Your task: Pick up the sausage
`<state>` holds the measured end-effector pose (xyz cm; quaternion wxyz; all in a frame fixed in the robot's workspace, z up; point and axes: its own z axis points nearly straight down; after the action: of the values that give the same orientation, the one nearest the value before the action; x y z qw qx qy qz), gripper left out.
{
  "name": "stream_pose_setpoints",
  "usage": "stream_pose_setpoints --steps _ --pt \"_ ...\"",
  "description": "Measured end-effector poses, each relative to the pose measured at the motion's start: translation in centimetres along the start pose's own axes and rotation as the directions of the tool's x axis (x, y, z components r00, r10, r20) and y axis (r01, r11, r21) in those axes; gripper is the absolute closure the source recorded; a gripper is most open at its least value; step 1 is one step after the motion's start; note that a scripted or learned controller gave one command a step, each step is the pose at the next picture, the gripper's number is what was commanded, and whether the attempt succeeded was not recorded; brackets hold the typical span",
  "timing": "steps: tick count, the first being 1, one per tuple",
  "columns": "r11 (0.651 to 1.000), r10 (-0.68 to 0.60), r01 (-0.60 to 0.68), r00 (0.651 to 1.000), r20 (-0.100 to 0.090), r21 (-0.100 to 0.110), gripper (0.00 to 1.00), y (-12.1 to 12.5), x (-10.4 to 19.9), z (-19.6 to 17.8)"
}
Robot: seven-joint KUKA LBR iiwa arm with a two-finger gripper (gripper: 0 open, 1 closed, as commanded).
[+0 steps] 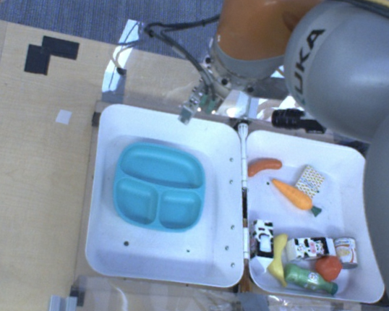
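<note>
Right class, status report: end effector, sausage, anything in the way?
End effector above left bin's far edge. Sausage in right bin, untouched. Carrot close beside it.

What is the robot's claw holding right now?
Nothing that can be seen. The sausage lies loose in the right bin, and the claw is up behind the left bin.

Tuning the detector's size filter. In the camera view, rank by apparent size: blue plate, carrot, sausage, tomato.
1. Blue divided plate, by far the largest.
2. Carrot.
3. Sausage, slightly shorter than the carrot; close call.
4. Tomato, smallest, though partly hidden by neighbouring items.
</note>
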<state>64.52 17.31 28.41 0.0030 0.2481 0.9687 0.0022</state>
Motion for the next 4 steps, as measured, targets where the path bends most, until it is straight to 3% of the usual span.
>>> stream_pose_setpoints --steps 1,2,3,4 --pt "0.987 -0.162 0.162 0.987 0.004 -0.003 1.00 1.2 2.1 -6.4" --pt "0.956 -0.295 0.295 0.956 0.002 -0.001 1.00 -0.7 1.3 -5.4" --pt "0.991 -0.134 0.134 0.991 0.001 -0.002 1.00 4.1 1.3 -0.7" --pt "0.970 -0.242 0.242 0.970 0.001 -0.001 1.00 5.2 3.6 -1.3"
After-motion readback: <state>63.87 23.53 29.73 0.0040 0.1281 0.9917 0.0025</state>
